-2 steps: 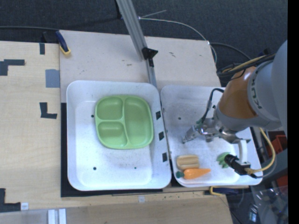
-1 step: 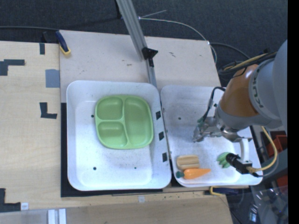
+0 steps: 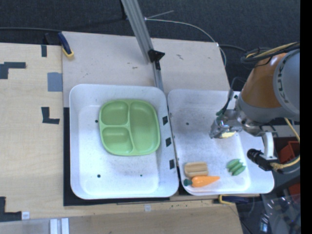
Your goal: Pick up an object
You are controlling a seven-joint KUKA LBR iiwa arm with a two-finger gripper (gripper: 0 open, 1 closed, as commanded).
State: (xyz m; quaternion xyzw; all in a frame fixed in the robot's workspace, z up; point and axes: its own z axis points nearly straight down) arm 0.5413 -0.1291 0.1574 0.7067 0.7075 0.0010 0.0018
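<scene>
Yellow, small and blurred, an object (image 3: 227,135) lies just under the fingers (image 3: 222,130); whether they pinch it I cannot tell. Nothing looks lifted yet.

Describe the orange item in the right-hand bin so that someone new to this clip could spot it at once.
Start at the right bin of the two white ones and go to its near edge. There a toy carrot lies on its side, just below a tan bread-like piece. It is the bin's one orange thing; the green pod sits further right.
</scene>
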